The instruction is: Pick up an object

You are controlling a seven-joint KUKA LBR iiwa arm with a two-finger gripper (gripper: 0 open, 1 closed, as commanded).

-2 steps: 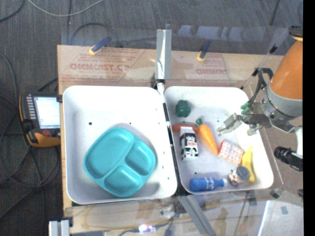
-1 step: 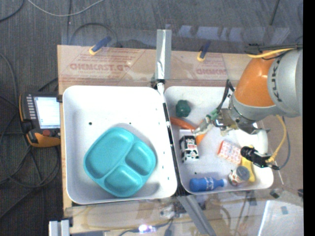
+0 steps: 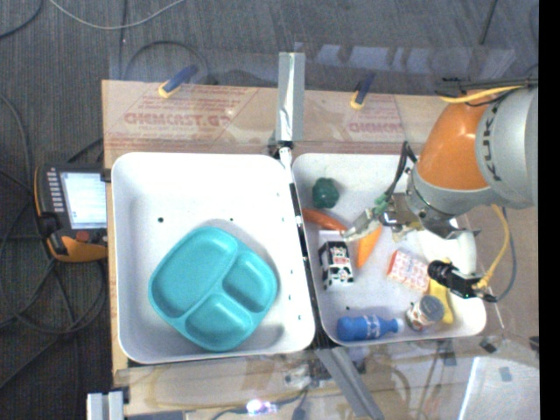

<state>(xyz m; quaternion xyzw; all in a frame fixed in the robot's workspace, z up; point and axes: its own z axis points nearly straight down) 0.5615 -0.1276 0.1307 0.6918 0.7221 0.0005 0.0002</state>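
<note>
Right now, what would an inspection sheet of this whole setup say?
Surface: two white bins, left bin, right bin.
Job's things: right bin holds green ball, orange carrot, blue bottle, checkered packet, small black-and-white box.
Clutter: teal divided tray in left bin.
End effector: low over carrot; grip unclear.
Cables: yellow cable by arm.
Surroundings: handheld pendant at left, carpet.

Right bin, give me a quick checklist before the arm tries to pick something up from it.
1. Pincer over the right bin: ok.
2. Target close by: ok, an orange carrot-shaped piece lies just beneath it.
3. Anything already held: cannot tell.
4. Crowding: not ok, a second orange piece and the small black-and-white toy lie close.
5. Blue bottle out of the way: ok, by the near wall.
</note>
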